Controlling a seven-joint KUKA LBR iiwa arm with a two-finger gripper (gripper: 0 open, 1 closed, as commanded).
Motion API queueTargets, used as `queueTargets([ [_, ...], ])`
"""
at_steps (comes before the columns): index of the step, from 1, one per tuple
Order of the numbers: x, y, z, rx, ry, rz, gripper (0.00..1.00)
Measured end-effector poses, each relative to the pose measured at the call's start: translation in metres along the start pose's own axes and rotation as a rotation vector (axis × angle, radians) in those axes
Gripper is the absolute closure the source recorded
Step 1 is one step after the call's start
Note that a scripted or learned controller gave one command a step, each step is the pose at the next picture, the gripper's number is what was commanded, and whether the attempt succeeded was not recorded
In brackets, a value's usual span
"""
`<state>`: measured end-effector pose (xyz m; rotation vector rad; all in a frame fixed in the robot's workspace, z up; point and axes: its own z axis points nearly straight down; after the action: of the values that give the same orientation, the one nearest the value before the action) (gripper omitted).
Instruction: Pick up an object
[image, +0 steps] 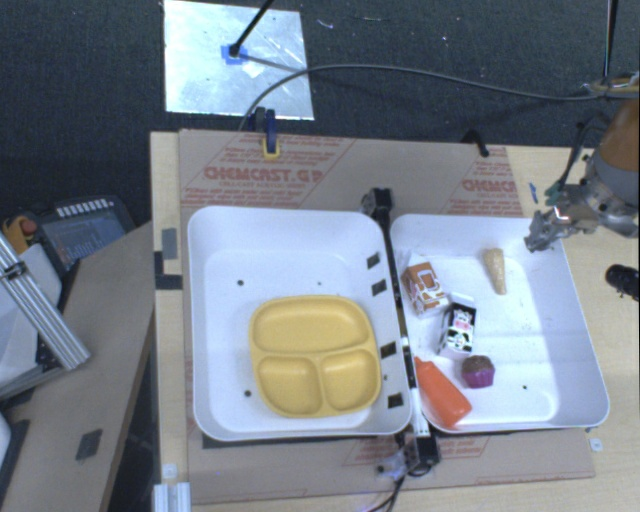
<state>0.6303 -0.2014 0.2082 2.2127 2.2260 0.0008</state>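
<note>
**Small toy foods, light and easy to tip**

Five candidates in the right bin (575, 330): pale cone (495, 270) near the far side, orange-and-white carton (424, 287) by the divider, black-and-white carton (459, 329) just below it, purple lump (478, 371) and orange carrot-like piece (442, 392) toward the near edge. Probably hollow plastic: light, stiff, slick, prone to skidding under a glancing touch. Best taken across the narrow flat sides of a carton; rounded pieces likely to squirt out. Claw (545, 235) over the bin's far right corner, holding nothing visible; spread or pressed together, cannot tell. Left bin (215, 240) carrying a yellow divided tray (314, 354).
</note>
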Motion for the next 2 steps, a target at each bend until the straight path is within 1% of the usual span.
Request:
queueTargets([
  [1,0.054,0.004,-0.013,-0.001,0.002,-0.003,1.00],
  [2,0.103,0.001,-0.005,0.001,0.003,-0.003,1.00],
])
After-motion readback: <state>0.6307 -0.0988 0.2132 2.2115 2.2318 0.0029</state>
